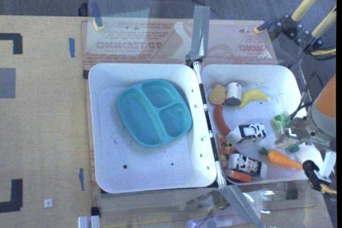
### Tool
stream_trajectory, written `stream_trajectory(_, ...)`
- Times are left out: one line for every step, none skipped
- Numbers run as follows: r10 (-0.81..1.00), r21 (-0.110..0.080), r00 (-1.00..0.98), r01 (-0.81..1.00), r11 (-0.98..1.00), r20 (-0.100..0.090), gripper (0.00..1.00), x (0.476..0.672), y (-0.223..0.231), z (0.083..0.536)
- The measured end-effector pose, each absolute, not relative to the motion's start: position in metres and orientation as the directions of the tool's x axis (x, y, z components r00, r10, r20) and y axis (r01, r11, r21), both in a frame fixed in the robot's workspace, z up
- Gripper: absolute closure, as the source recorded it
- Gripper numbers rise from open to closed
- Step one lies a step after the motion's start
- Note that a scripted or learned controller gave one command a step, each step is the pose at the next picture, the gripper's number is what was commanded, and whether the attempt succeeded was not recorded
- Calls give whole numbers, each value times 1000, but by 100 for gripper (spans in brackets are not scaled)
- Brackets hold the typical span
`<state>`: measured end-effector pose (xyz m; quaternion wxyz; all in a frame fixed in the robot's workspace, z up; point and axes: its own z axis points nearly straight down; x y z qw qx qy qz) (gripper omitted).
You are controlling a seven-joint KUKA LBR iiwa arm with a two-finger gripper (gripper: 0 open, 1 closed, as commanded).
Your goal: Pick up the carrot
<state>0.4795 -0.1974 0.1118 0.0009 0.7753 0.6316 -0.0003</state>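
The carrot (284, 159) is orange with a green stub at its left end. It lies flat near the front right corner of the right bin (288, 76), pointing right. My gripper (292, 136) comes in from the right edge, just above and behind the carrot and beside a green toy (280, 121). The carrot rests on the bin floor, apart from the gripper. The metal wrist parts hide the fingertips.
The right bin also holds a cracker (217, 94), a small can (233, 93), a banana (254, 96), a red sausage (221, 119), a black-and-white toy car (252, 132) and a small box (247, 165). A blue divided plate (155, 112) lies in the left bin (107, 157).
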Motion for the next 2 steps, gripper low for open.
stream_trajectory(997, 8, -74, 997, 74, -1, 100, 482, -200, 91)
stream_trajectory(945, 17, 326, 945, -326, -1, 100, 484, -147, 91)
